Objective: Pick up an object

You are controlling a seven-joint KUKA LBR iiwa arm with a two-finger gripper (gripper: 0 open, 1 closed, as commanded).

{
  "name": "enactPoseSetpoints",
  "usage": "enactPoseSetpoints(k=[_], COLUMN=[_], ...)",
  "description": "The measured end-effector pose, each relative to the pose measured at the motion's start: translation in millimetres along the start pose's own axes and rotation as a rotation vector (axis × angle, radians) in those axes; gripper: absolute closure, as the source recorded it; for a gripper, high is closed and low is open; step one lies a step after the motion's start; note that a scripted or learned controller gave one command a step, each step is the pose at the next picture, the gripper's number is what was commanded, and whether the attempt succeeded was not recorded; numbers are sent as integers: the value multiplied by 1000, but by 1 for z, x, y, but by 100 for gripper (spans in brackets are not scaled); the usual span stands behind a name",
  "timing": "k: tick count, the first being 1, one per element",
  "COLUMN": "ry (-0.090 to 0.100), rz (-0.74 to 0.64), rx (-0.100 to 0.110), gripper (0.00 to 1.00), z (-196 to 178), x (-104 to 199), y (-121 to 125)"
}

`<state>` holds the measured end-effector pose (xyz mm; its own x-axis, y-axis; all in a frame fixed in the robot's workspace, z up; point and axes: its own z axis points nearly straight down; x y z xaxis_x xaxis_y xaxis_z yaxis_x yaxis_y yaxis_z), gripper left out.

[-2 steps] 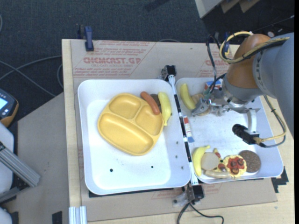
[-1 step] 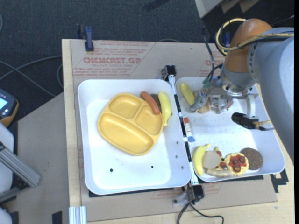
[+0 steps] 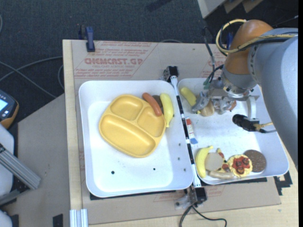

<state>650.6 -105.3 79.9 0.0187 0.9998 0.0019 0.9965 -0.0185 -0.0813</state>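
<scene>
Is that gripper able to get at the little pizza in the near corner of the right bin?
Probably yes. The pizza lies uncovered in the right bin, though a brown disc and other toy food crowd it. The gripper hangs over the same bin's far end.

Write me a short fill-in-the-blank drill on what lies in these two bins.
1. The yellow divided plate lies in the ____ bin of the camera view.
2. The hot dog rests at that plate's edge beside a ____.
3. The gripper is down in the ____ bin.
4. The pizza slice lies near that bin's ____ edge.

Missing words: left; banana; right; bottom
</scene>
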Motion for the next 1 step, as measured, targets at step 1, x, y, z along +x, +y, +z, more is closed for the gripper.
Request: enactPoseSetpoints(k=[1], ry=[1], rz=[-4], rx=[-17], gripper=[0], z=[0], x=[-2], y=[3])
